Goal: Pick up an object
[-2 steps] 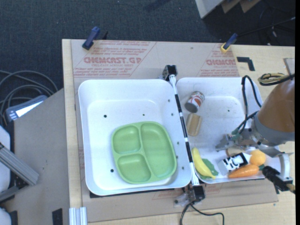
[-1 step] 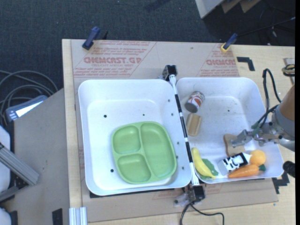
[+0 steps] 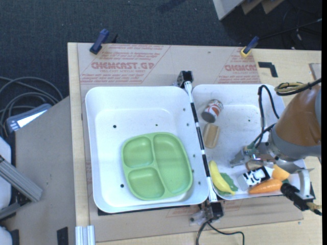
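The right white bin (image 3: 231, 90) holds several objects. A small can (image 3: 212, 110) lies on its side at the back left, with a tan block (image 3: 210, 135) just in front of it. A yellow banana (image 3: 216, 176) and a green piece (image 3: 229, 184) lie at the front left corner. An orange carrot (image 3: 265, 186), a black and white item (image 3: 255, 176) and an orange round thing (image 3: 280, 173) sit at the front right. My gripper (image 3: 249, 157) hangs low over the bin's middle right, just behind the black and white item. The arm hides its tips.
The left white bin (image 3: 102, 116) holds a green divided plate (image 3: 156, 165). A black divider rail (image 3: 196, 131) runs between the bins. The arm's orange band (image 3: 301, 119) covers the right bin's far right side. Clamps (image 3: 98, 41) sit on the bench's back edge.
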`<act>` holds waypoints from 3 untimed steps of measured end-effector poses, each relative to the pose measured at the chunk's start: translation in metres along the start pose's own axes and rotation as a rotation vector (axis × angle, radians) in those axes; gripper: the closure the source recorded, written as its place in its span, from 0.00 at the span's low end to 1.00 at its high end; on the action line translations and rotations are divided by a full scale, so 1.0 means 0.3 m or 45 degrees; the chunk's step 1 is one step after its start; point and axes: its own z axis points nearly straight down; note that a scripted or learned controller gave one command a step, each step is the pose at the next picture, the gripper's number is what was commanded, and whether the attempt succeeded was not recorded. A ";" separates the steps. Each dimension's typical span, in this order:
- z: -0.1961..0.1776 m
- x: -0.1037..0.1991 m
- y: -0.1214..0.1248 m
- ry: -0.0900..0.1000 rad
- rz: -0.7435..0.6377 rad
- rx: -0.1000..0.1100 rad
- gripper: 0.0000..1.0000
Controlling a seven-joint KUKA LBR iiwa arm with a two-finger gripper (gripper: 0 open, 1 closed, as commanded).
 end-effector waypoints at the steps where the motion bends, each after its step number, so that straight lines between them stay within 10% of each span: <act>1: -0.010 -0.201 0.082 -0.002 0.001 0.001 0.00; 2: -0.045 -0.202 0.085 -0.004 0.001 -0.004 1.00; 3: -0.045 -0.201 0.085 -0.004 0.002 -0.003 0.00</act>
